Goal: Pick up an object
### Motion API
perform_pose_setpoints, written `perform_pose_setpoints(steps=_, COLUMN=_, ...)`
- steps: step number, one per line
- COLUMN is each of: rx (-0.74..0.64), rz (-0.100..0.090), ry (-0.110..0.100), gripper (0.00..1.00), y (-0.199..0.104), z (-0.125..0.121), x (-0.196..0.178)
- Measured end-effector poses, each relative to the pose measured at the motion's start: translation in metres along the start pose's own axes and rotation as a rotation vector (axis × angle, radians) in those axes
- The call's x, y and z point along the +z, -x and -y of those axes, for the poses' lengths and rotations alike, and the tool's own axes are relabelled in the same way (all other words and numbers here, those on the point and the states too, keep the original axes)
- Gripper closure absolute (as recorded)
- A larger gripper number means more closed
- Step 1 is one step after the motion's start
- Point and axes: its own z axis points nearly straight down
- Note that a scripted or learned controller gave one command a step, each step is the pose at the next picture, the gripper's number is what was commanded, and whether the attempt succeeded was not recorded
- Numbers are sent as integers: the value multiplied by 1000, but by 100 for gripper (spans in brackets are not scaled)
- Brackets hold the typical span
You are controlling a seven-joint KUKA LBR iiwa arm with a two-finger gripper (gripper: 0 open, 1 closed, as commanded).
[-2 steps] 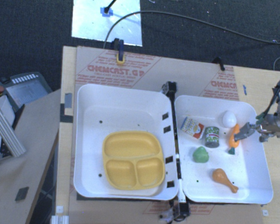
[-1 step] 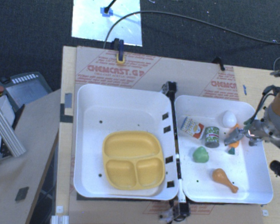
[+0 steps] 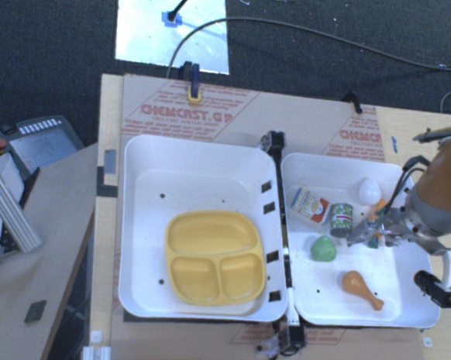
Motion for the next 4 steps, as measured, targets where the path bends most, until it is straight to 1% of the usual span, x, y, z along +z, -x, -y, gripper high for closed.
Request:
perform_pose_setpoints(steps=1, rx=0, rz=1, ry=3, gripper=0, y=0, z=-1, x=13)
perform_pose_setpoints(steps=2, rx=1, rz=2, ry=6, gripper=100, y=0, z=-2, x=2)
perform_pose_setpoints(steps=3, rx=-3, rz=4, ry=10, gripper=100, y=2, z=-10, x=-61)
perform_pose_setpoints(steps=4, rx=-4, rz=3, ry=10, gripper=100, y=-3, z=-6, x=-122)
